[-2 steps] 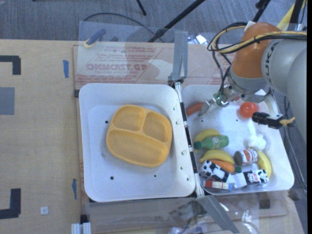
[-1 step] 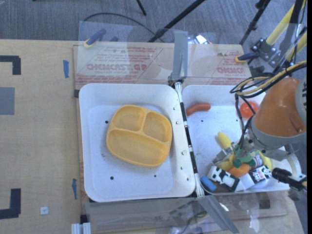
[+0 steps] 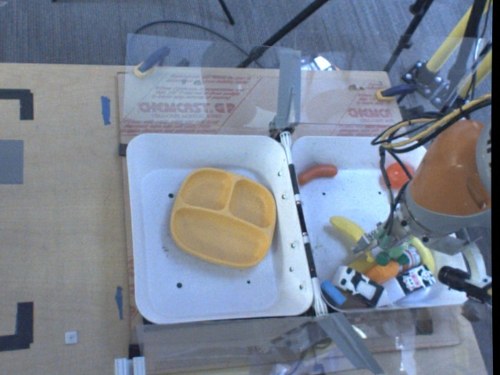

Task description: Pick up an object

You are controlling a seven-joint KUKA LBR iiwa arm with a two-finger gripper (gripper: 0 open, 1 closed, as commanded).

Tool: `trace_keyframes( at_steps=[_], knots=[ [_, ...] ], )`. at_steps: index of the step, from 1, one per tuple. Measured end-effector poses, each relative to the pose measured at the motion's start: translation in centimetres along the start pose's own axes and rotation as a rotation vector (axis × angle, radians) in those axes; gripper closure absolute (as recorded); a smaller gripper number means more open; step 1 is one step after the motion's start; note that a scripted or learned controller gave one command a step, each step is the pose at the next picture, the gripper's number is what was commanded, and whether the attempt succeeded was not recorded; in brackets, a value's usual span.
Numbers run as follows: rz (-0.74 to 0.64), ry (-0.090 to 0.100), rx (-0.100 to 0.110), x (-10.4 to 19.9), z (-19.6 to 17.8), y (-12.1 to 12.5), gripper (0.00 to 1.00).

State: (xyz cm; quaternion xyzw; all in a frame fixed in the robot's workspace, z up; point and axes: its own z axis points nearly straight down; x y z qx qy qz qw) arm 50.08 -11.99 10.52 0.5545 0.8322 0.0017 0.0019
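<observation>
While the gripper [image 3: 380, 244] is lowered into the right bin [image 3: 344, 201] over a cluster of toys, its opening cannot be judged. A banana [image 3: 344, 228] lies just left of it, a sausage [image 3: 316, 173] farther back. A yellow divided plate [image 3: 223, 216] occupies the left bin [image 3: 148, 209].

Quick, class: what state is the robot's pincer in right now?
Pincer: down among the toys in the right bin; open or closed cannot be told.
</observation>
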Motion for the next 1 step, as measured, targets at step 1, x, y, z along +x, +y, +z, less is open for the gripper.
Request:
trace_keyframes(
  at_steps=[1],
  knots=[
    [0.139,0.000,0.003,2.80,-12.32,7.30,1.00]
  ],
)
